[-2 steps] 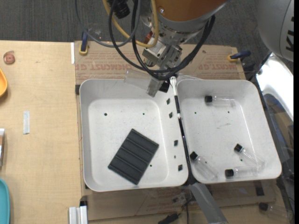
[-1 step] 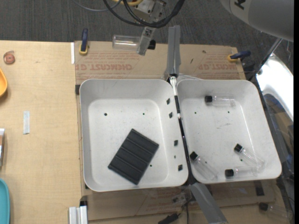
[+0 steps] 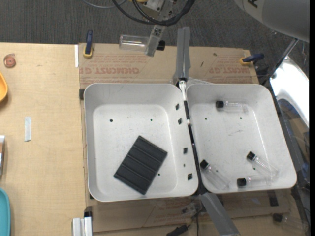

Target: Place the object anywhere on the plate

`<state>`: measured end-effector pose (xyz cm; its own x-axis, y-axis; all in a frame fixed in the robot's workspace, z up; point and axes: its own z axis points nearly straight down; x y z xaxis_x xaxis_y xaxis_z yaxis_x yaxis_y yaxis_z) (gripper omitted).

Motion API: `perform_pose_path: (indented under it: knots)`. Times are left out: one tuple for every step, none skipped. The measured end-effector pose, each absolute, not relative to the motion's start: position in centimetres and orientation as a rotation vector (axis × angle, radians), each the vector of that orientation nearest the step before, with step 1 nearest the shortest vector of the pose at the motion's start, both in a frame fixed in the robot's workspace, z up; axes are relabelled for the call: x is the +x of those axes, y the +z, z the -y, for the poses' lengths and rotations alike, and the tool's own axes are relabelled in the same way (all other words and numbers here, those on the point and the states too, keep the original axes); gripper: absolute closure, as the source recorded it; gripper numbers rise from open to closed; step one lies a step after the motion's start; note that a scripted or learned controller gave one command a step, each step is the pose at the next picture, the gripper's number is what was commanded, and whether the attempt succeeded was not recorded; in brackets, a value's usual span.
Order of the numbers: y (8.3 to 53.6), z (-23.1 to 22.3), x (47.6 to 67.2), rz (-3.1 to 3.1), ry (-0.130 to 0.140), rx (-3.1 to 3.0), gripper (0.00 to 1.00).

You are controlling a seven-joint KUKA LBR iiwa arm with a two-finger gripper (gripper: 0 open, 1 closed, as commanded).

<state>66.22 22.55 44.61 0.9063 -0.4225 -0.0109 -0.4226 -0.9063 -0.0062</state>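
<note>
The plate (image 3: 141,164) is a black ridged rectangle lying at a slant in the left bin (image 3: 96,132), toward its front. My gripper (image 3: 154,43) hangs high at the top of the view, beyond the bins' far rim. It is shut on one end of a clear vial (image 3: 132,42), which sticks out level to the left of the fingers (image 3: 156,37). The vial looks thicker than those in the bin, so it is raised well above the bench. The plate is far below and in front of the gripper.
The right bin (image 3: 275,117) holds three clear vials with black caps: one at the back (image 3: 231,105), one front right (image 3: 261,164), one front left (image 3: 212,173). Clamps (image 3: 88,44) hold the cardboard behind the bins. Cables hang above the gripper.
</note>
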Motion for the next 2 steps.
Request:
perform_pose_path:
  knots:
    - [43.15,-22.79,66.02,-1.570,0.007,-2.718,1.00]
    - [43.90,-22.65,66.20,-1.578,0.012,-2.710,1.00]
